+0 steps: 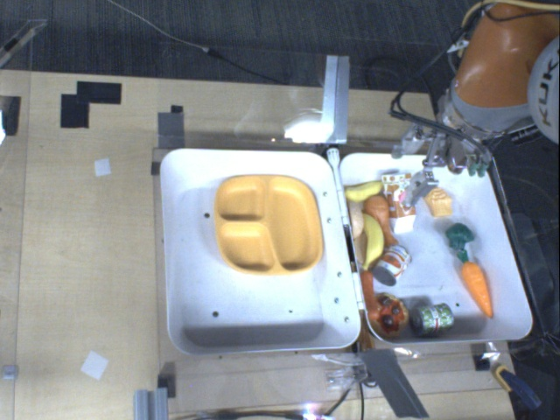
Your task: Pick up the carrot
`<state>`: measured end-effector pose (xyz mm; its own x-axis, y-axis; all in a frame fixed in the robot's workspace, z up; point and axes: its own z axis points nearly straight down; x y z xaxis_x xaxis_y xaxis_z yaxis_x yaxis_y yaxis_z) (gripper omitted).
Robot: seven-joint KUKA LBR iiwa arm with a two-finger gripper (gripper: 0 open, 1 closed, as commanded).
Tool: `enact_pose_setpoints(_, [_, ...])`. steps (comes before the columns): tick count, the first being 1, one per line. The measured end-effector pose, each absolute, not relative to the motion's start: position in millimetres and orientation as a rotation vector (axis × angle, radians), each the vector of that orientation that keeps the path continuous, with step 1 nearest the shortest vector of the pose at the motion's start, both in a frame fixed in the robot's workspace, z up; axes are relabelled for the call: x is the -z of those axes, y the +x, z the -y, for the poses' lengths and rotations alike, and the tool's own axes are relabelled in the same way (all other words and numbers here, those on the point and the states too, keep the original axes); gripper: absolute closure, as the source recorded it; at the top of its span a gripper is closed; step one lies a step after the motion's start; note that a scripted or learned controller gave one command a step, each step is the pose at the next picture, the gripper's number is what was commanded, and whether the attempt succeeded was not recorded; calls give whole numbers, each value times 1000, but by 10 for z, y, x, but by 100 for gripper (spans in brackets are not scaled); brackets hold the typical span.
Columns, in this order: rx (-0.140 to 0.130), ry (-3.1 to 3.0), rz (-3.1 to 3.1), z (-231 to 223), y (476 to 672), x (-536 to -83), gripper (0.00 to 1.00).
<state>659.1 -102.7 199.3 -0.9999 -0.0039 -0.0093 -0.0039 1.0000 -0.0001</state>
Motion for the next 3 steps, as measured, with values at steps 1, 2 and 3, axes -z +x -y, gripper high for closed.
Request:
enact_pose_setpoints(1, [1,365,-3114,1896,6270,-1297,0])
enact_pose_setpoints(2, [0,573,-3078,1999,5503,-904,0])
enact_pose_setpoints(3, [2,559,-3071,1989,5540,-1034,100])
